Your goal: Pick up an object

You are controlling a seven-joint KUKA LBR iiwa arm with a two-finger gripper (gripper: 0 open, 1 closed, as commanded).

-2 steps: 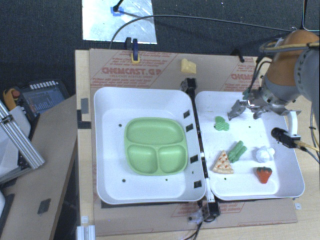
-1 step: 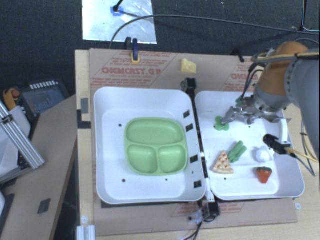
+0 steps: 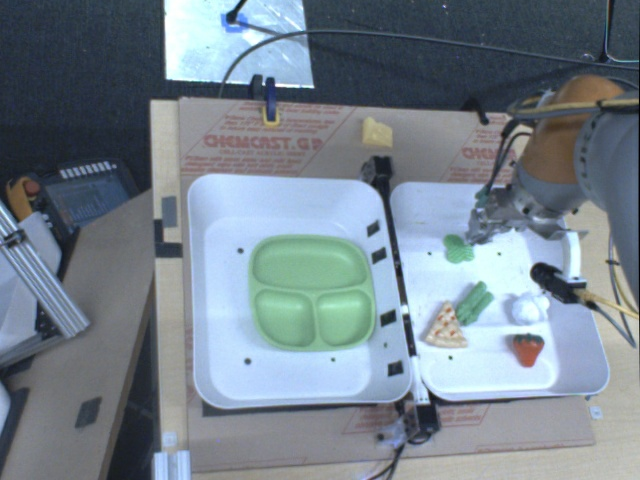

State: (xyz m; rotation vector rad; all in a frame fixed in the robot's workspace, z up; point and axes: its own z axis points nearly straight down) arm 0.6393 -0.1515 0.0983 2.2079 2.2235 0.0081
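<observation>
Gripper [image 3: 478, 230]: finger state cannot be determined; positioned just beside the small green leafy plastic vegetable [image 3: 459, 250], at its 1 o'clock.
Right white bin [image 3: 590, 368]: holds that vegetable.

Setting: robotics lab test cell, not a domestic space. Evidence follows. A flat bench top [image 3: 130, 298] of pale tan board carries a brown cardboard sheet [image 3: 300, 138] printed with red lettering, used as underlay. Two shallow white plastic bins [image 3: 210, 208] sit on it side by side, joined by black clips along the shared edge. Floor is dark carpet with a taped-down silvery foil square [image 3: 240, 23]. Loose black cables [image 3: 400, 38] run across the floor. A length of silver aluminium extrusion [image 3: 40, 278] and a black handheld control pendant with a screen [image 3: 85, 198] lie at left. Contents are toy plastic food, including a green compartment tray [image 3: 310, 293].
</observation>
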